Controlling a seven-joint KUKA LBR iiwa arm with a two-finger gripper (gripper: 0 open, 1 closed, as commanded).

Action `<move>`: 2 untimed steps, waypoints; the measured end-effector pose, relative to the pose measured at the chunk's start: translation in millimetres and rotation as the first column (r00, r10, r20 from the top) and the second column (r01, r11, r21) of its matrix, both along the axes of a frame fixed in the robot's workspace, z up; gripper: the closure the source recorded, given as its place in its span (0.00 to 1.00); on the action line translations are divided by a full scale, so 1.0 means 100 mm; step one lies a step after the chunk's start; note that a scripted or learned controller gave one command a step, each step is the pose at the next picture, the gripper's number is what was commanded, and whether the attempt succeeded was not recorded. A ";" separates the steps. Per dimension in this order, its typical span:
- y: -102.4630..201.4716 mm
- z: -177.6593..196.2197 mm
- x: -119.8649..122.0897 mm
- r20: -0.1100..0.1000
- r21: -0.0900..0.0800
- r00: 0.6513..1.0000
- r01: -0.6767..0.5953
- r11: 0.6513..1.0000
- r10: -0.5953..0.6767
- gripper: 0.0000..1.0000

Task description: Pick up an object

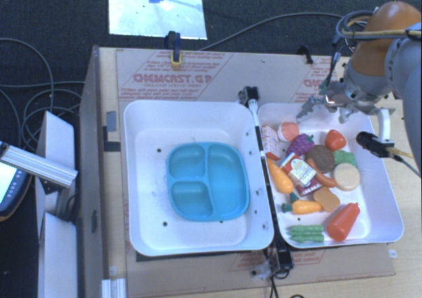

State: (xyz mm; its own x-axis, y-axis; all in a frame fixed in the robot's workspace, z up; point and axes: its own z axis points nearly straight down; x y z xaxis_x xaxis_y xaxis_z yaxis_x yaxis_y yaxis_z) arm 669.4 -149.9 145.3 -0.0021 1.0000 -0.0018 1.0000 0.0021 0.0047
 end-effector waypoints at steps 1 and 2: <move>-0.29 0.00 -0.37 -0.002 0.000 1.000 0.001 1.000 -0.001 0.00; -0.30 -0.34 -0.41 0.015 -0.001 1.000 0.001 1.000 -0.001 0.00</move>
